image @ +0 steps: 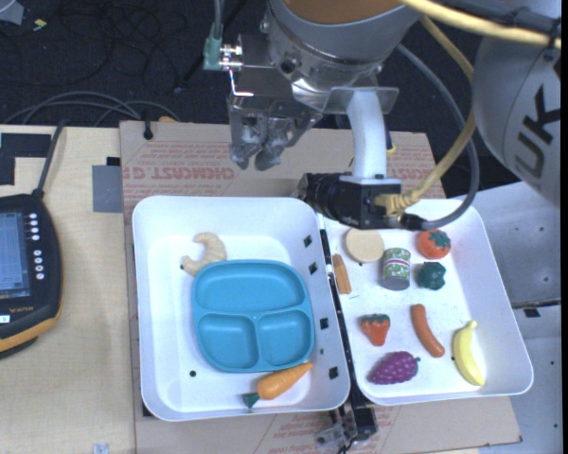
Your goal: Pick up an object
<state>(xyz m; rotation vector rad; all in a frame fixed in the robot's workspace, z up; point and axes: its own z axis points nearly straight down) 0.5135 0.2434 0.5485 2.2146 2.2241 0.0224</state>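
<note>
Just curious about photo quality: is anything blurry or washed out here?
In the camera view, the claw and the arm above it look soft and out of focus; the toy foods, like the banana, are sharper; the white bins are bright with slight glare.

A single fixed camera sits above the desk (85, 173) and looks down at a slant, facing toward 12 o'clock, where the far edge meets dark floor and cables. Both white bins (161, 225) lie side by side across the lower middle, fairly near and fully in frame. The arm (336, 17) enters from 3 o'clock and looms large at the top, probably nearest the lens; its tool (263, 145) hangs at 12 o'clock of the left bin.
</note>
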